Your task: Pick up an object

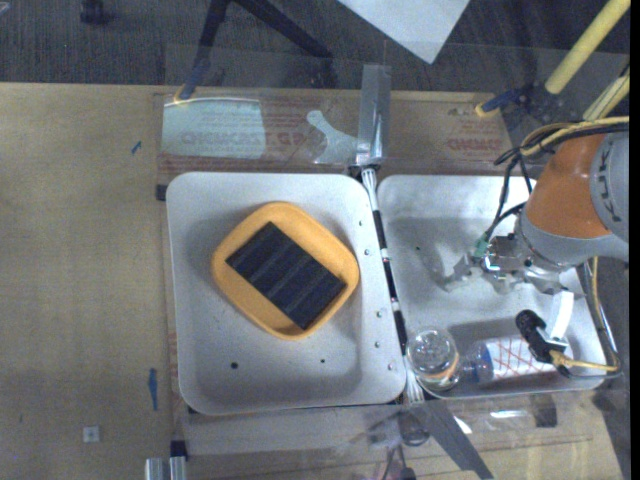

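- Bottle (480,360) is lying on its side in the right bin (430,208), along the near wall, at that bin's near-left corner.
- Its clear round end is pointing left, close to the wall between the two bins, and its red cross-hatched label is facing up further to the right.
- Gripper (452,274) is sitting over the bare floor in the middle of the right bin, beyond the bottle and apart from it.
- How far the gripper is standing open cannot be told from this camera view, nor whether it is holding anything.
- Arm (565,203) is reaching in from the right, its orange band showing above the right bin's far-right part.
- Orange case (300,223) is lying in the middle of the left bin (200,218), turned at a slant to the walls.
- Black ribbed panel (288,276) is filling the top of the case, leaving an orange rim around it.
- Both bins are resting side by side on the bench (70,268), touching along their shared edge.
- Cardboard strip (290,133) is running behind the bins along their far side.
- Metal post (374,108) is standing on the strip, in line with the gap between the bins.
- Chair base (230,3) is standing on the dark floor beyond the bench.
- White sheet (400,3) is lying near the chair base, to its right.
- Yellow pole (590,33) is leaning across the top-right corner.
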